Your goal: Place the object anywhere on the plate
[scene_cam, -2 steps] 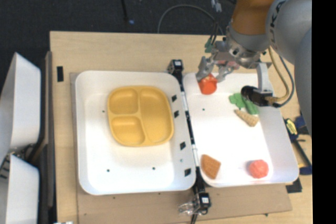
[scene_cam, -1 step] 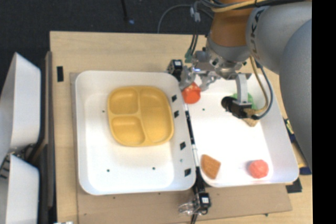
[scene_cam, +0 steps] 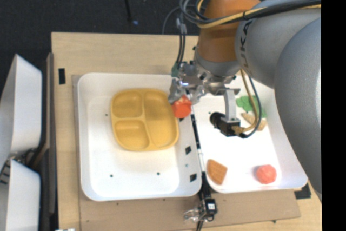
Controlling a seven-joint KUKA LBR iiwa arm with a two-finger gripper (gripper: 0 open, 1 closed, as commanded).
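The gripper [scene_cam: 184, 96] is closed on an orange-red ball [scene_cam: 182, 109] hanging just below its jaws, beside the yellow plate's [scene_cam: 144, 119] right rim, so the pickup looks done and the release onto the plate remains.

No text, label, brand, number or sign can be read anywhere. The grey arm [scene_cam: 286, 51] carries dark marks on its casing just right of the orange band, at about [scene_cam: 241, 43], which look like part of lettering, but they are cut off by the arm's curve and too blurred to make out as letters.
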